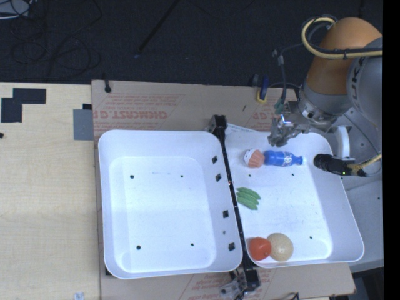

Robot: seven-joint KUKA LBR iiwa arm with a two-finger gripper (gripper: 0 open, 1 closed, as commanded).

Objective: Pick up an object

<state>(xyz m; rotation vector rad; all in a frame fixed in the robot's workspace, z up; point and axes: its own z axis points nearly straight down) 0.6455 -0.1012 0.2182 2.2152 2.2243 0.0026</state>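
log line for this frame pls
gripper above blue bottle | holding: nothing seen | right bin: bottle, green pod, two balls

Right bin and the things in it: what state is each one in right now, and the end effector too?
Blue bottle: lying on its side, near the far wall.
Green pod: lying flat, by the divider.
Red ball: resting at the near wall, touching the tan ball.
End effector: above the bottle, holding nothing.
Left bin: level on the bench.
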